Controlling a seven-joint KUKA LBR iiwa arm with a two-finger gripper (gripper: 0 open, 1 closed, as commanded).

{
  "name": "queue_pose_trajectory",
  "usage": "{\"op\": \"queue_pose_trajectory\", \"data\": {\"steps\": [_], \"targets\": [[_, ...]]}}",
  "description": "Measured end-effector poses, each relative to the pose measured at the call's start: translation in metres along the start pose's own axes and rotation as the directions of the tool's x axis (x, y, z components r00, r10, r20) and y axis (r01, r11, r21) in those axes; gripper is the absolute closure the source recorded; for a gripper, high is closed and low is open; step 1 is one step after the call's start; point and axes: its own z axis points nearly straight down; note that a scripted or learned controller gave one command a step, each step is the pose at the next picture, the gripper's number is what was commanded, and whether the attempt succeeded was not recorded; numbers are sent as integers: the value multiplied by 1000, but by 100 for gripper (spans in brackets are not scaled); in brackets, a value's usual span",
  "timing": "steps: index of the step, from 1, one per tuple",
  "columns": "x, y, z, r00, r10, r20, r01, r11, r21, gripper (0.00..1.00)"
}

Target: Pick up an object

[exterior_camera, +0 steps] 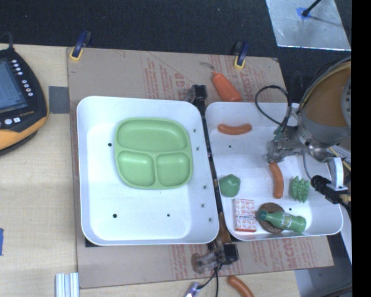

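The gripper (278, 150) hung low in the right bin (255, 113), just above a toy sausage (276, 179); whether its fingers were apart could not be told. The sausage looked light, smooth and rounded, best pinched across its middle.

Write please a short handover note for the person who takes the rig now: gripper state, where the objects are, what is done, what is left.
Gripper: low over the right bin, just above the upright sausage; open or shut cannot be judged, and nothing is seen held.
Right bin also holds a second sausage, green pepper, small box, green bottle and spiky green toy.
Left bin holds the green divided plate.
Done: nothing lifted yet.
Left: grasp and lift one object.
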Motion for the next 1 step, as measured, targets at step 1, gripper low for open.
{"op": "queue_pose_trajectory", "data": {"steps": [1], "targets": [[0,0,0,1000,0,0,0,1000,0,0]]}}
